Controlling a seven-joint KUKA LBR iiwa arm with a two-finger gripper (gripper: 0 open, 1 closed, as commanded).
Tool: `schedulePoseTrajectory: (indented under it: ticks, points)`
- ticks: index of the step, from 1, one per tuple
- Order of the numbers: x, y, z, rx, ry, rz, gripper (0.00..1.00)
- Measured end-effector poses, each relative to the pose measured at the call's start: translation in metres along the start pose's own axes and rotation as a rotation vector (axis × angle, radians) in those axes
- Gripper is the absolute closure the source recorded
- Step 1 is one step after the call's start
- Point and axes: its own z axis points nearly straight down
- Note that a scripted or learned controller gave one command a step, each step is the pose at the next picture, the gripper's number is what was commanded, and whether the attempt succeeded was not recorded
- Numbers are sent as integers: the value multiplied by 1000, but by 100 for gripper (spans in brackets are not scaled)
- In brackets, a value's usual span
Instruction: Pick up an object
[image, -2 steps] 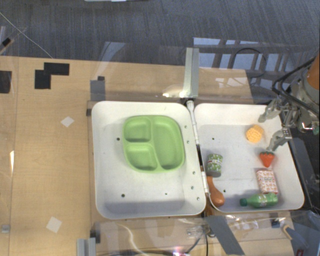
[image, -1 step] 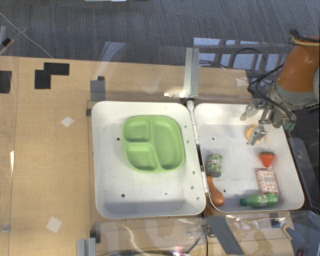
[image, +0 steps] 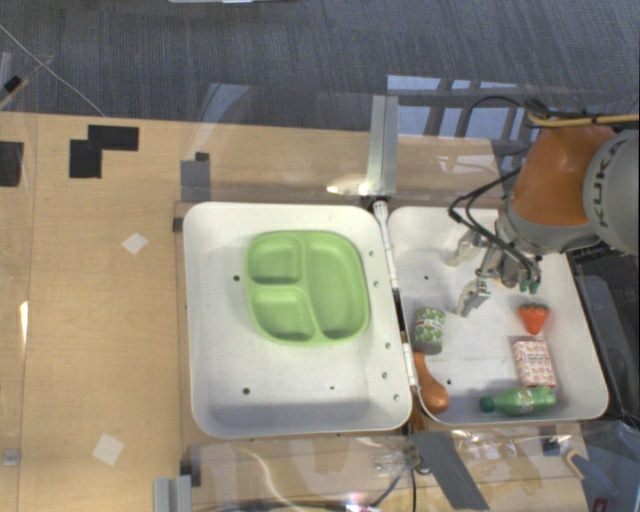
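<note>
In the right bin (image: 440, 245), my gripper (image: 468, 274) hangs over bare floor at the upper middle, open, with nothing between its fingers. A small green-and-white can (image: 430, 328) lies just below and left of it. A red strawberry (image: 535, 318) sits to its right, below the wrist. Lower down are a pink-and-white box (image: 533, 362), a green bottle (image: 518, 401) lying on its side, and an orange-brown carrot-like piece (image: 432, 386) against the bin's left wall.
The left bin (image: 215, 390) holds a green divided plate (image: 305, 285). A metal divider (image: 396, 300) runs between the two bins. The arm's orange band (image: 560, 180) and black cables hang over the right bin's upper right corner.
</note>
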Motion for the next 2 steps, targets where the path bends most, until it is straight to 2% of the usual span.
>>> schedulePoseTrajectory:
  ticks: [1, 2]
  points:
    - [-4, 1, -15, 1, -13, -6, 100]
    - [9, 4, -151, 2, -14, 53, 100]
